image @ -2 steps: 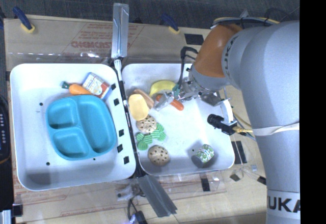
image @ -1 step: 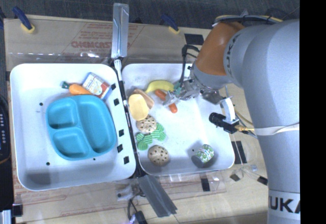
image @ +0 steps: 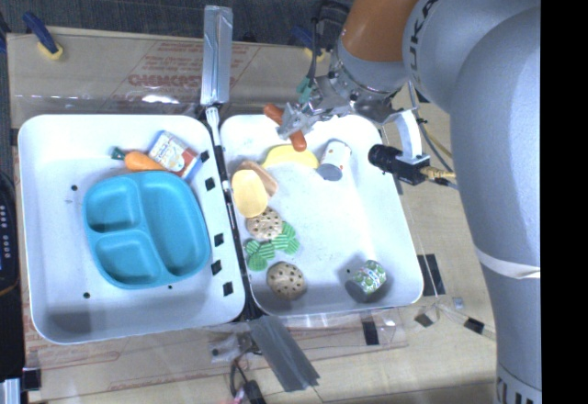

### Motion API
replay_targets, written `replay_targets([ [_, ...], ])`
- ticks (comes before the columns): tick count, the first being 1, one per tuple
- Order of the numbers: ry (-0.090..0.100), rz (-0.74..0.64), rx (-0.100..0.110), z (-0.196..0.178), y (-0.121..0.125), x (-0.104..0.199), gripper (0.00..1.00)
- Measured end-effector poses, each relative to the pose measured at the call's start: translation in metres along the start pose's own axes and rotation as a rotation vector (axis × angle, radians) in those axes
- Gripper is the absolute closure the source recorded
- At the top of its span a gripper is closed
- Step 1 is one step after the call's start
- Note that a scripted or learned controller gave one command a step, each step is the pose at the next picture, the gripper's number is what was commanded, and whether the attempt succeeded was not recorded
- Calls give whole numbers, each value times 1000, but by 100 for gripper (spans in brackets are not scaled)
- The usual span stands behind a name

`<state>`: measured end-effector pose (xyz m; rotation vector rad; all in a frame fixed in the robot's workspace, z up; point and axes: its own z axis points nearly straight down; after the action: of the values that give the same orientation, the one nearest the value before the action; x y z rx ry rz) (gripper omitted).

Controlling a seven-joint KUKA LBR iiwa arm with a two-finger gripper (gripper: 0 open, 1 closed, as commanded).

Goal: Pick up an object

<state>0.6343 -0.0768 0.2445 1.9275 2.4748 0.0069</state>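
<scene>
Objects for picking lie in the right bin (image: 404,255), the task naming none in particular. Nearest the camera: a brown speckled cookie (image: 286,279) and a small green-and-white ball (image: 367,277), both loose on the bin floor, well apart. The ball would likely roll; the cookie is flat, probably light and rigid, best pinched across its edges. Beyond these lie a green leafy piece (image: 271,246), thin and hard to get under, a second cookie (image: 265,224) touching it, and a yellow scoop-like piece (image: 249,192). Further back are a yellow wedge (image: 289,156) and a white cup (image: 333,157) lying on its side; the cup's rim offers a fair hold, though smooth plastic may slip.

At the far edge of the bin, the claw (image: 296,122) hangs over the rim near an orange-red item; clutter obscures the tips, so whether it is apart or together cannot be told.

Left bin (image: 37,209): blue divided tray (image: 145,228), carrot (image: 142,161), small packet (image: 170,152).
</scene>
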Motion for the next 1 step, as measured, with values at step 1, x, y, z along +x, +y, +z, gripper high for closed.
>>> replay_targets([
  [1,-1,86,1,-117,-30,31,100],
])
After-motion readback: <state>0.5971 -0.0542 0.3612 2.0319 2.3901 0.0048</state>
